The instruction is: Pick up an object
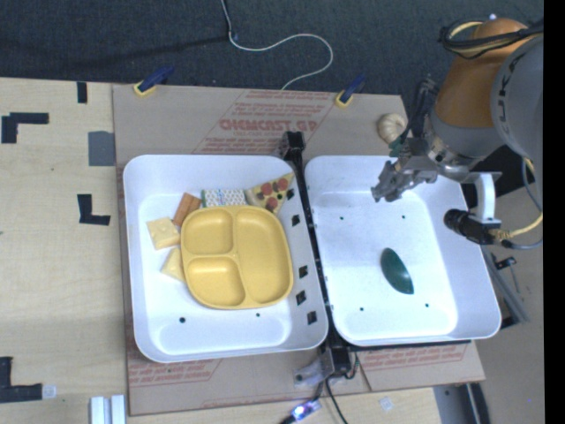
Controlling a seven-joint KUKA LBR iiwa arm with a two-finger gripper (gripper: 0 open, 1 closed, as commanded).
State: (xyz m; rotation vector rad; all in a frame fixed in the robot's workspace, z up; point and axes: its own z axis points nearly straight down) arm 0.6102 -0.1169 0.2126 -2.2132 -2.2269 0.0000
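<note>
Overhead slanted view of a pale wooden bench (53, 263) carrying a brown cardboard sheet (256, 122) with red print, fastened at its far edge by two blue-and-yellow clamps (154, 79). Two shallow white bins sit side by side on the cardboard, touching along a dark central divider. The left bin (146, 325) contains a yellow compartment plate (237, 256) with small flat food-shaped pieces (177, 223) tucked along its left and far edges. The right bin (468, 321) contains one dark green oval object (397, 270), lying near the middle of the bin floor. The gripper (388, 188) hangs over the far part of the right bin, apart from the green object; whether its fingers are apart or together cannot be told. Black tape marks (88, 208) dot the bench at left. Beyond the bench lies dark carpet (115, 16) with a thin white cable (282, 47) trailing across it.
</note>
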